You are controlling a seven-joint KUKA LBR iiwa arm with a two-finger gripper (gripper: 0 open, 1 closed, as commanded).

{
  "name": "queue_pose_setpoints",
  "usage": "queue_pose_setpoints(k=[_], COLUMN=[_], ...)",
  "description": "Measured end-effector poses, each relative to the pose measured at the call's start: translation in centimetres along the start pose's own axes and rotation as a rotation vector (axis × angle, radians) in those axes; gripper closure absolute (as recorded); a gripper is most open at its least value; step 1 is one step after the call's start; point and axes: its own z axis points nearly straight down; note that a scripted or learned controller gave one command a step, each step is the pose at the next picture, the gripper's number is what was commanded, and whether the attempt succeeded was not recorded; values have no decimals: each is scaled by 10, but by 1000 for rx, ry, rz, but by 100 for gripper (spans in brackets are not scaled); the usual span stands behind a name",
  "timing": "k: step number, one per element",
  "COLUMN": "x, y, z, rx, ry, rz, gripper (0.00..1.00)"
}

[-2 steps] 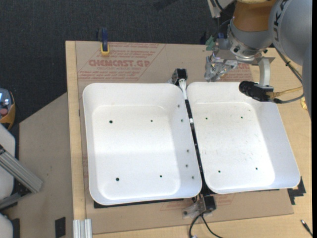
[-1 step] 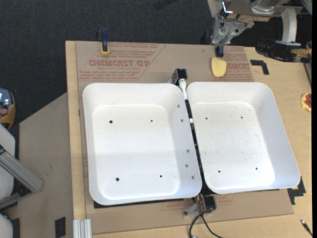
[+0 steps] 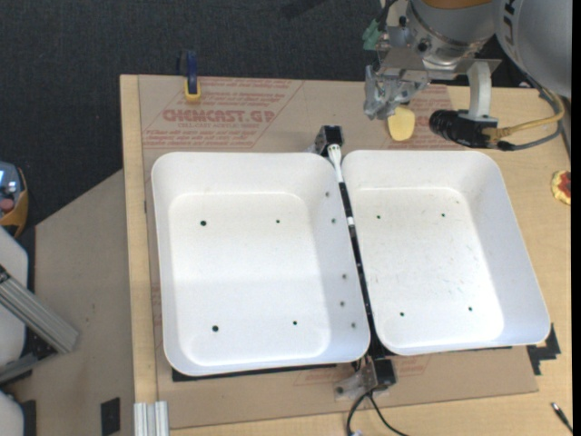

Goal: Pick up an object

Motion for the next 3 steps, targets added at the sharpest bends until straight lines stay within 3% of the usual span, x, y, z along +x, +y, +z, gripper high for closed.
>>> queue_pose_setpoints(k=[1,2,3], x=[-66,-46,-72], y=[0,-12,-41], z=[-44,28,-41], rx=[-11,2,-12], ry=[-2,1,-1], rz=[5,-1,2], gripper=[100,100,100])
